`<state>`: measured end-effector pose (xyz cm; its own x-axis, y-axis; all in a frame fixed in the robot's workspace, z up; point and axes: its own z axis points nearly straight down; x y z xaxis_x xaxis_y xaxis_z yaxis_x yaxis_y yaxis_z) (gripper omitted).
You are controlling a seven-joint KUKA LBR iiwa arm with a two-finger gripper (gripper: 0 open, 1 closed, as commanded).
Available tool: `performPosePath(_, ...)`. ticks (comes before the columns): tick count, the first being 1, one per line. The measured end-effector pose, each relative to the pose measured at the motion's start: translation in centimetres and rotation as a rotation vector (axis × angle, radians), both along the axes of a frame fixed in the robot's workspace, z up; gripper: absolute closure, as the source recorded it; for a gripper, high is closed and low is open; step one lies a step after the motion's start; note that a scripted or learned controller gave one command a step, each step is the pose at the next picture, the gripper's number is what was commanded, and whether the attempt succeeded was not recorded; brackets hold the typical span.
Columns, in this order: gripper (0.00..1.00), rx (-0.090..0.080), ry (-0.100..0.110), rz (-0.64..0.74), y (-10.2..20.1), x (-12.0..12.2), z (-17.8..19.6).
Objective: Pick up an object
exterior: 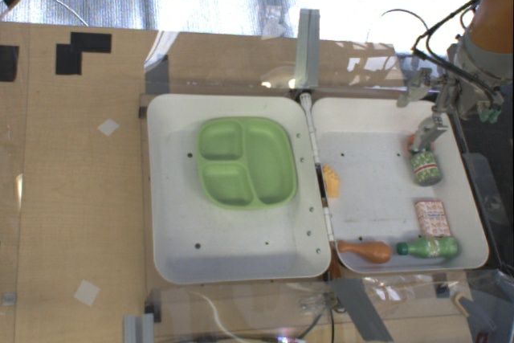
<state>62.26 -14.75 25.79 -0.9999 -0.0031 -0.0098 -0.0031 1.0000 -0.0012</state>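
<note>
The arm (491,20) at two o'clock is cut off by the right edge. Its gripper (426,139) covers the top of a small green can (426,167), and the fingers' spacing is too small to tell. At nine o'clock a black patch (7,63) runs off the left edge.

Bright light is pooling in pale glare patches along the top of the frame, while the shallow white plastic bins (173,173) are showing soft shadows; focus is slightly soft throughout.

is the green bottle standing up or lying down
Lying down: the green bottle rests on its side along the right bin's near edge, cap pointing left.
</note>
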Motion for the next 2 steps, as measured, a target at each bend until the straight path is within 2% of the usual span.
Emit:
performPosePath(1, 0.00, 0.003, 0.004, -0.235, -3.5, 2.0, -9.3)
performPosePath(2, 0.00, 0.004, -0.004, -0.502, -5.5, 3.2, -15.8)
